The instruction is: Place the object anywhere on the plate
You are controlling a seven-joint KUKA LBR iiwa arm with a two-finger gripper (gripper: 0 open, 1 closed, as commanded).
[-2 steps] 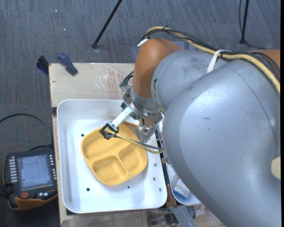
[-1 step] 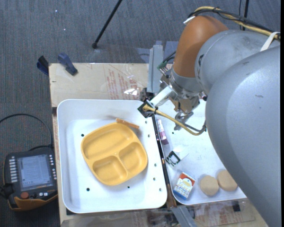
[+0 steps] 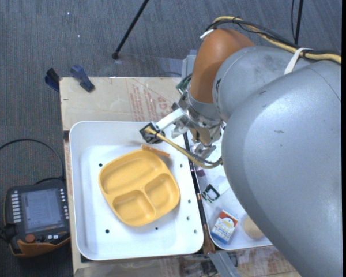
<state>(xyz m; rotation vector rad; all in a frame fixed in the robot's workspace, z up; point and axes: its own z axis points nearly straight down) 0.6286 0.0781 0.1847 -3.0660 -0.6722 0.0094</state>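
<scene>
arm [image 3: 277, 149] reaches in from the right, orange band above the wrist, bulk of it covering most of the right bin [image 3: 236, 244]. gripper [image 3: 203, 149] sits over the seam between the two bins, near their far end. jaw state: cannot tell, the wrist and a looping cable hide the tips.

plate [image 3: 139, 187]: yellow, three compartments, lying flat in the left bin [image 3: 89, 212], to the left of and nearer the camera than the gripper. nothing seen resting in its compartments.

a thin orange stick [image 3: 156, 150] lies at the plate's far rim, just left of the gripper; too small to tell whether it touches the rim.

right bin, nearer the camera than the gripper: small carton [image 3: 224, 226] with red and blue print, and beside it a pale round item [image 3: 252, 229], partly under the arm. which one is the task object: cannot tell.

pendant [image 3: 37, 212] on the floor, far left.
</scene>
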